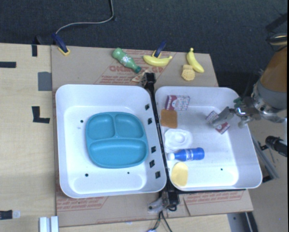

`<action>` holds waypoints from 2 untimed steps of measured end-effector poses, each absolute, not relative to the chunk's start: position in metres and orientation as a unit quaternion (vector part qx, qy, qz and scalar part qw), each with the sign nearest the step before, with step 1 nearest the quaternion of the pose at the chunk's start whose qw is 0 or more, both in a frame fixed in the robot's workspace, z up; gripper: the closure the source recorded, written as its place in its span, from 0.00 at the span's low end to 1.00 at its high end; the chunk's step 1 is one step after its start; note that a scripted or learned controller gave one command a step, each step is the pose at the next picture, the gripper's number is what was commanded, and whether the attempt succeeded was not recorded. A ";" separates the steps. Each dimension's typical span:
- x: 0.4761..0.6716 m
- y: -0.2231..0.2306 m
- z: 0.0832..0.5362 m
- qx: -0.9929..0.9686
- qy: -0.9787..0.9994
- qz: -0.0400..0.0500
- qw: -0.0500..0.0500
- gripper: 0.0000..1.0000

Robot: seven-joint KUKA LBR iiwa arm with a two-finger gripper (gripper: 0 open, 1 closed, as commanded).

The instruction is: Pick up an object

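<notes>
My gripper (pixel 221 120) reaches in from the right and hangs over the upper right part of the right bin (pixel 241 178). A small maroon and white item (pixel 223 127) lies right at its tip; whether it is gripped is unclear. Further left in the same bin lie a maroon and white packet (pixel 177 102), a brown toast-like square (pixel 168 118), a white fried-egg shape (pixel 177 138), a blue bottle (pixel 189 154) on its side, and a yellow piece (pixel 180 174) near the front wall.
The left bin (pixel 69 129) holds a blue divided plate (pixel 117 139). Behind the bins, on cardboard, lie a green bottle (pixel 125 60), two bananas (pixel 157 60) (pixel 194 61) and a yellow chunk (pixel 187 73). A black divider (pixel 155 129) runs between the bins.
</notes>
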State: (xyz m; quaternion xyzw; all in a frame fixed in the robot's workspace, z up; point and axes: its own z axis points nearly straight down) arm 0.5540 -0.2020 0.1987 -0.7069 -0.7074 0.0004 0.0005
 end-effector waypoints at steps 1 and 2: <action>0.605 -0.222 0.088 -0.706 -0.708 -0.002 -0.003 0.00; 0.669 -0.220 0.086 -0.706 -0.708 0.000 0.004 0.00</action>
